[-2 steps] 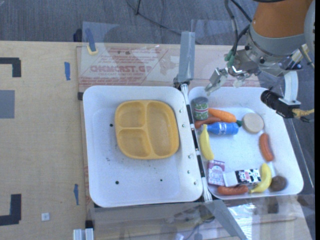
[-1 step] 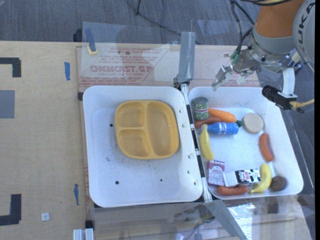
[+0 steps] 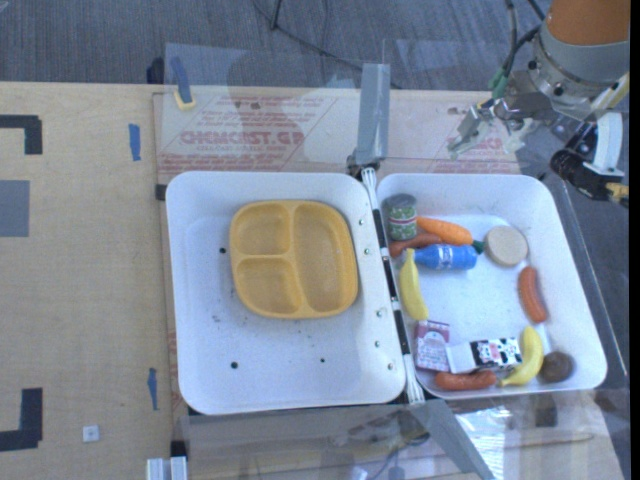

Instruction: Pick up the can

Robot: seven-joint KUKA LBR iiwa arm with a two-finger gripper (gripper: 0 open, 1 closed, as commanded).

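The can (image 3: 401, 216) is small, with a green label and a grey lid. It stands upright in the far left corner of the right bin (image 3: 566, 230), against the divider. An orange carrot (image 3: 443, 231) lies just to its right, touching or nearly touching it. My gripper (image 3: 480, 124) hangs above the bench behind the right bin's far rim, well to the right of the can and beyond it. Its fingers are spread, with nothing between them.
The right bin also holds a blue bottle (image 3: 447, 258), two bananas (image 3: 411, 286) (image 3: 530, 356), a round biscuit (image 3: 506, 246), a sausage (image 3: 532, 294) and small cartons (image 3: 432, 346). A yellow divided plate (image 3: 293, 258) lies in the left bin (image 3: 190, 298).
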